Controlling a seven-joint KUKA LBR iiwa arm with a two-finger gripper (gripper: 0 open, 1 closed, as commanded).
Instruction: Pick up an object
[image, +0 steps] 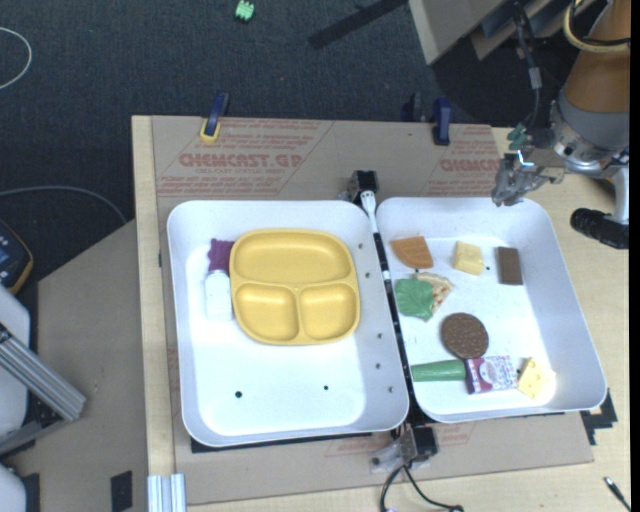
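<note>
The right bin holds several small items: an orange-brown toast slice, a pale yellow cheese cube, a brown chocolate bar, a green leafy piece, a round brown cookie, a green stick, a red-and-white packet and a yellow cheese wedge. My gripper hangs over the far rim of the right bin, above and behind the chocolate bar. Nothing shows between its fingers.
The left bin bears a yellow divided tray, with a purple item and a white bottle beside the tray's left side. Clamps sit along the board's far edge. The arm enters from the upper right.
</note>
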